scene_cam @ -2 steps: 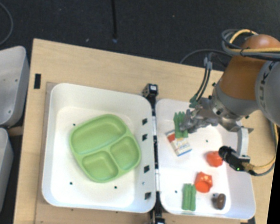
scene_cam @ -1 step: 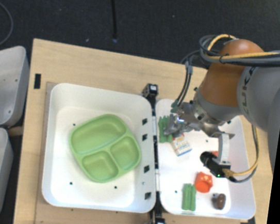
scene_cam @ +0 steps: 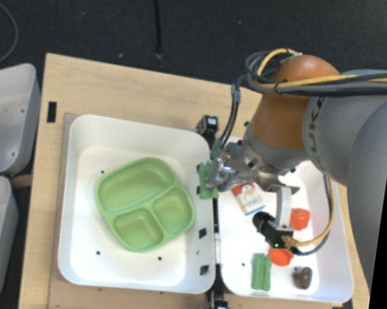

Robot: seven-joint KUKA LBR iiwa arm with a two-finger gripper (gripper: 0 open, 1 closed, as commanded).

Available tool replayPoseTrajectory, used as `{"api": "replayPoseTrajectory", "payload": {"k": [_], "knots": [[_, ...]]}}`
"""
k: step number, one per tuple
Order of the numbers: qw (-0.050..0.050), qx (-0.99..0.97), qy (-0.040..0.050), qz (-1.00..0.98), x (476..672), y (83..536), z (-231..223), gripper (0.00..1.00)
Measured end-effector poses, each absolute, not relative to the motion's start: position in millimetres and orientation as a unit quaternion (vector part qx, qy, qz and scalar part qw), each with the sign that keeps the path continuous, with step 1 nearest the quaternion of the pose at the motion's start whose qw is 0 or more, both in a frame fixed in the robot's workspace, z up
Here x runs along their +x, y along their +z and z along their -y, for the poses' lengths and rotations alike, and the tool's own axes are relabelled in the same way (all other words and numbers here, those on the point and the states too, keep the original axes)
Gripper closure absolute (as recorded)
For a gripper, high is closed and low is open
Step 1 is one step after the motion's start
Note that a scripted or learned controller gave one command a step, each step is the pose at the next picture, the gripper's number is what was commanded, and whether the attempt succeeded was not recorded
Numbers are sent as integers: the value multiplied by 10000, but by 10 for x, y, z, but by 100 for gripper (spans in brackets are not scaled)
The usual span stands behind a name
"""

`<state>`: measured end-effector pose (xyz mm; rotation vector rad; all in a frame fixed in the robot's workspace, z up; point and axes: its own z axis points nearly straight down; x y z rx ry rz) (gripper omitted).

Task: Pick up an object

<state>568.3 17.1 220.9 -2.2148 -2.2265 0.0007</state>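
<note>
The arm reaches from the right; its hand (scene_cam: pixel 213 176) hangs at mid-frame over the rim between the bins. In the right bin (scene_cam: pixel 330 278) lie a labelled white packet (scene_cam: pixel 248 198), an orange block (scene_cam: pixel 300 219), a green ridged piece (scene_cam: pixel 260 272) and a brown lump (scene_cam: pixel 302 276). A green divided plate (scene_cam: pixel 144 203) sits in the left bin (scene_cam: pixel 69 239).

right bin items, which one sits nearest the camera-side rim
The green block, lying lengthwise close to the right bin's near rim. The brown lump sits slightly farther back; the orange piece and the white packet lie farther up.
</note>
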Motion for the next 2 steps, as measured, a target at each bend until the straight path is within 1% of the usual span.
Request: {"api": "replayPoseTrajectory", "payload": {"k": [1,2], "knots": [[15,-7041,-3,7101,5475,2253,-759,100],[5,-7065,2,7077,5484,2252,-720,0]]}}
